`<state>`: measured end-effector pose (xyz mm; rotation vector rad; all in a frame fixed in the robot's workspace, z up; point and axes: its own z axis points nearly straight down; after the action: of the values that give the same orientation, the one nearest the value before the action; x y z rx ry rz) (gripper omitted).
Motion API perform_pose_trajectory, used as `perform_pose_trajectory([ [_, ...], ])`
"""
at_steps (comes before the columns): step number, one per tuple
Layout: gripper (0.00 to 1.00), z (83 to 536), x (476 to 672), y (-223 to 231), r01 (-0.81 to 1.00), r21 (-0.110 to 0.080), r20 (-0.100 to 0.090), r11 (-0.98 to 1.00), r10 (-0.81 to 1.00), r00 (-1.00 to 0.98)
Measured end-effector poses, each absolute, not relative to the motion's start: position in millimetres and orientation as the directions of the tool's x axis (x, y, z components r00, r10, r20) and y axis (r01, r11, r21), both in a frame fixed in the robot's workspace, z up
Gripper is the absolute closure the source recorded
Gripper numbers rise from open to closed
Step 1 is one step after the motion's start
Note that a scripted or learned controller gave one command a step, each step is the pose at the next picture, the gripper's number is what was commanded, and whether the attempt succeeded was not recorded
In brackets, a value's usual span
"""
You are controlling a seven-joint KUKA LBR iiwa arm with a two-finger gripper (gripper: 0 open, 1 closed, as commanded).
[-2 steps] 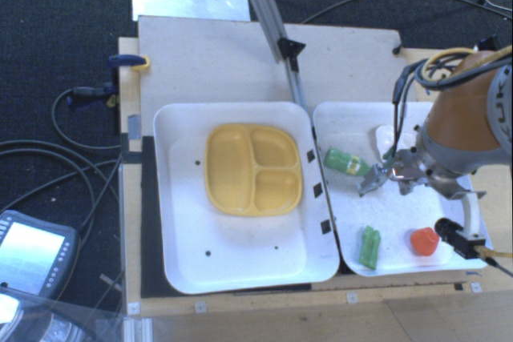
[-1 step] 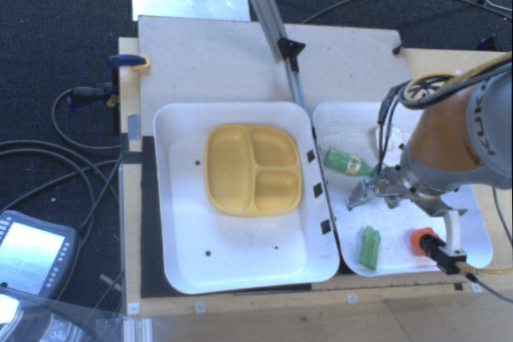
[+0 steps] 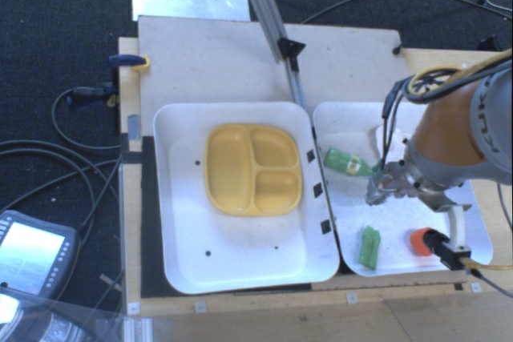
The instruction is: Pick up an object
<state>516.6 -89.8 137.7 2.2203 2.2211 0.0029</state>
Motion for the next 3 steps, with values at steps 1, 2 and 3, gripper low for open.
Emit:
perform_pose_trajectory([
  [1, 1.00, 199, 521.9, -97, 1.000, 0.008, -0.002, 0.005, 1.000, -0.005],
  [2, 1.00, 253, 524.1, -97, 1.000, 0.009, -0.002, 0.006, 1.000, -0.006],
  [3, 1.00, 241, 547.8, -42, 1.000, 0.003, 0.001, 0.011, 1.000, -0.011],
])
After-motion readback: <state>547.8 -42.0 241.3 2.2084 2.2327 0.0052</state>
